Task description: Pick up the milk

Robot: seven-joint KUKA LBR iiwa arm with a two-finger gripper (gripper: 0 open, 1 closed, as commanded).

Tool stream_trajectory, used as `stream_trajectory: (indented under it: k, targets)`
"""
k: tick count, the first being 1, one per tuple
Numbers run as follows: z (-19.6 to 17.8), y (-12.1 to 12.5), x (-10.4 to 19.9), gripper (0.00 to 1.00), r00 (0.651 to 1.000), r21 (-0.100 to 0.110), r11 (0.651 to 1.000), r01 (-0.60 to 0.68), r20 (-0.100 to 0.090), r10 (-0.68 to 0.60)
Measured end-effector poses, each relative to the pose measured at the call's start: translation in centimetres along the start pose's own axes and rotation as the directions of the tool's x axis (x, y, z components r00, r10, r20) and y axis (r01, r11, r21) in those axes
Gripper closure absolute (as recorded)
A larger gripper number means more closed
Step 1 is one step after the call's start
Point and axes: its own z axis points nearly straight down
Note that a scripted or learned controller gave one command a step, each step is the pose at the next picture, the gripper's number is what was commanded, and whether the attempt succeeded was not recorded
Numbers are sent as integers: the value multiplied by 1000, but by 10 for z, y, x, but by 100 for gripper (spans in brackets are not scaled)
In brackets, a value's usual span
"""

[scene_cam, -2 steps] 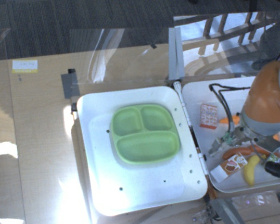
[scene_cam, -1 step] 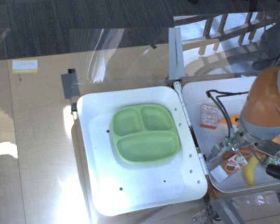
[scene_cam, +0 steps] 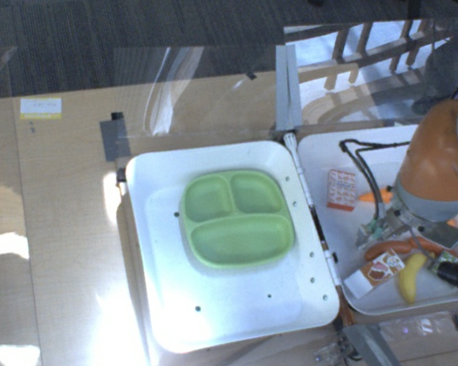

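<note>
Across the whole scene, a pale wooden bench (scene_cam: 67,246). On it, side by side, two shallow white plastic bins: the left bin (scene_cam: 172,316) and the right bin (scene_cam: 321,154), touching along a shared edge. Reaching in from the right over the right bin, a grey robot arm with an orange band (scene_cam: 441,161), hiding much of that bin's right half. In the middle of the left bin, lying flat, a light green plastic plate with three compartments (scene_cam: 237,220). Near the near-left corner of the right bin, lying on its side, a red-brown bottle-like package with a white label (scene_cam: 385,267); touching its right end, a small yellow banana (scene_cam: 409,277). Towards the far-left of the right bin, lying flat and apart from the rest, a small white milk carton with red-orange print (scene_cam: 342,188). Just right of the carton, a thin orange carrot-like stick (scene_cam: 378,196), partly under the arm. At the arm's left end, low between the carton and the red-brown package, the gripper (scene_cam: 377,229); cannot tell whether clenched or released, and nothing seen grasped.
</note>
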Motion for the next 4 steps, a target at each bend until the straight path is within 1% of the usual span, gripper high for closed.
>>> stream_trajectory:
  k: [1,2,3,4]
  targets:
    - [0,0,0,0,1000,0,1000,-1,0,1]
    - [13,-4,2,0,1000,11,1000,28,-9,-28]
    - [0,0,0,100,1000,1,1000,31,-2,-31]
    - [0,0,0,0,1000,2,1000,31,-2,-31]
